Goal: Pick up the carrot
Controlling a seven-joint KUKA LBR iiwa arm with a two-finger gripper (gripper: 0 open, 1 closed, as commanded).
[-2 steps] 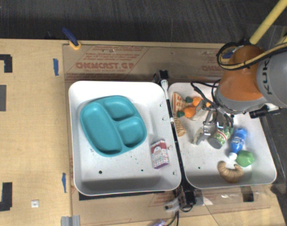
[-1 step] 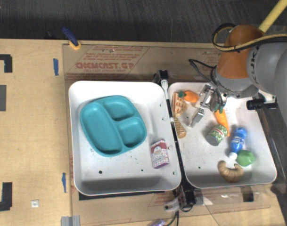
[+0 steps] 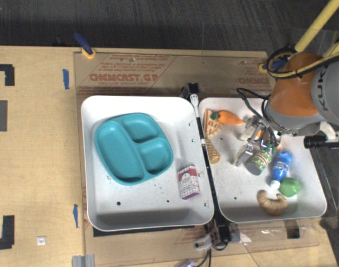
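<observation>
Bench (image 3: 35, 149), 2 bins (image 3: 102, 204), 1 carrot (image 3: 229, 117), 1 tool (image 3: 251, 143)

Two white bins (image 3: 97, 204); one teal tray (image 3: 133, 147), one small carton (image 3: 188, 182), one carrot (image 3: 227, 117), one can (image 3: 258, 161), one blue bottle (image 3: 280, 167), one croissant (image 3: 271, 202).

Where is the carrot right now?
The carrot lies at the far-left of the right bin, beside the pizza slice, left of the gripper.
</observation>
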